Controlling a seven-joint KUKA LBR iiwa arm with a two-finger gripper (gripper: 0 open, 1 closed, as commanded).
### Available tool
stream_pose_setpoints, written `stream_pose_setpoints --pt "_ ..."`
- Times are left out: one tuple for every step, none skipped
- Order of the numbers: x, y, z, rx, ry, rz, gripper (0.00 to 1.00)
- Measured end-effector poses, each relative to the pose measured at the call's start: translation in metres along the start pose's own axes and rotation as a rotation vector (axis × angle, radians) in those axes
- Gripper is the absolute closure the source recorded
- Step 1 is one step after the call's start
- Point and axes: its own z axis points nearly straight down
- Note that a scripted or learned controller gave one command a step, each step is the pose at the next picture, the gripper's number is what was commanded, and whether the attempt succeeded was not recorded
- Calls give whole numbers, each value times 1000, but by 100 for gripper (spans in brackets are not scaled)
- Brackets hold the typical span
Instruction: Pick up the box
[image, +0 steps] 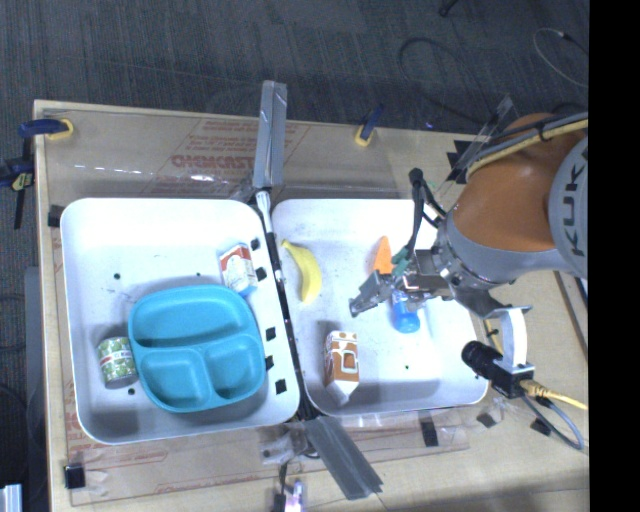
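Fig.: overhead cam, both bins. From my remote station I see the box (341, 361), a small orange-and-white carton, upright in the right bin (440, 385) near its front-left corner. It sits apart from the gripper (385, 295), to the gripper's lower left in view, nothing touching it. Gripper is over mid right bin; whether its fingers are apart or together I cannot tell, too dark and cluttered. A blue object (405, 316) lies just under the gripper, an orange carrot-like piece (382, 254) just behind it. Arm (515, 200) enters from right, grey w/ orange band, wrist angled down and left toward bin center. Banana (304, 270) lies by the left wall of the right bin. Left bin (85, 235) holds a blue divided tray (197, 347), a small can (116, 361) and a red-white carton (236, 267).
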Motion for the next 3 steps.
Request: stream_pose_setpoints --pt "0 1 -10 2 -1 -6 100" --pt "-33 -4 -101 -4 -2 -185 100" --pt "-71 -4 -136 -3 -2 129 100"
